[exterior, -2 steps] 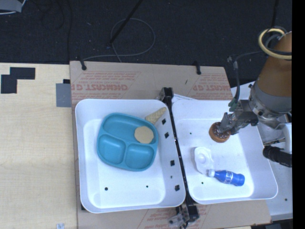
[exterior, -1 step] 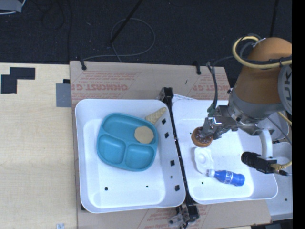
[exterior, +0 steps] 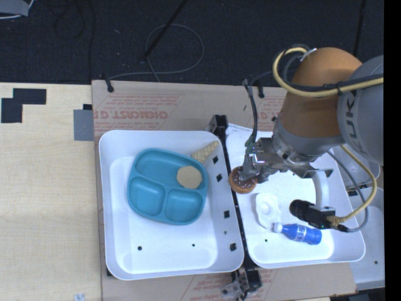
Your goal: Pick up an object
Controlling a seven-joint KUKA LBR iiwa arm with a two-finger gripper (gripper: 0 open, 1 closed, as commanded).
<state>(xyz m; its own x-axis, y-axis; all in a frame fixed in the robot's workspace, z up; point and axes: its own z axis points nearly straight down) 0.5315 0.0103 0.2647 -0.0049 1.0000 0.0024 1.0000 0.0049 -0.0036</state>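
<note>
Two white bins sit side by side on the bench. Gripper (exterior: 245, 175) hangs at the right bin's (exterior: 351, 253) left wall, directly over a small brown ring (exterior: 240, 182); finger state cannot be told. Step judged: grasp attempt. Next: confirm hold, lift straight.

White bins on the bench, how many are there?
2. The left shallow white plastic bin holds a blue divided plastic tray. The right shallow white plastic bin sits beside it, under the grey and orange arm. The arm may hide more things.
</note>
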